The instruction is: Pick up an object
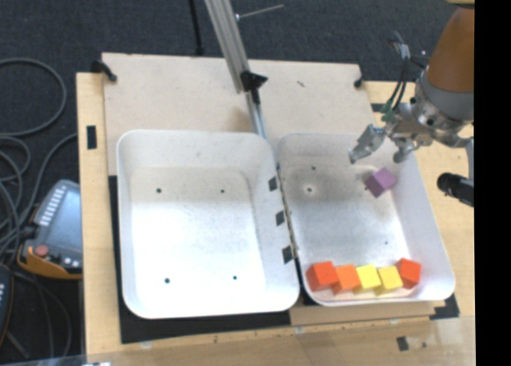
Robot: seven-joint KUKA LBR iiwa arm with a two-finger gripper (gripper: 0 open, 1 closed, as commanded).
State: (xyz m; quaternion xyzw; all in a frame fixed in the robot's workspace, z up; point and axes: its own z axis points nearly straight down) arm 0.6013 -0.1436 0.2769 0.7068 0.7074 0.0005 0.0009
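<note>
Over the right bin's [431,228] far end, the pincer [385,145], seemingly spread and empty, could nudge the purple block [381,182] aside if it descends off-centre.

Two bins [128,196] side by side, row of blocks [363,276] along right bin's near wall, lone block [381,181] behind

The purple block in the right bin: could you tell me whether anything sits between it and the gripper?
Nothing visible does. The purple block lies alone on the floor of the right bin, just below the gripper. The row of orange and yellow blocks sits apart, along the bin's near edge.
</note>
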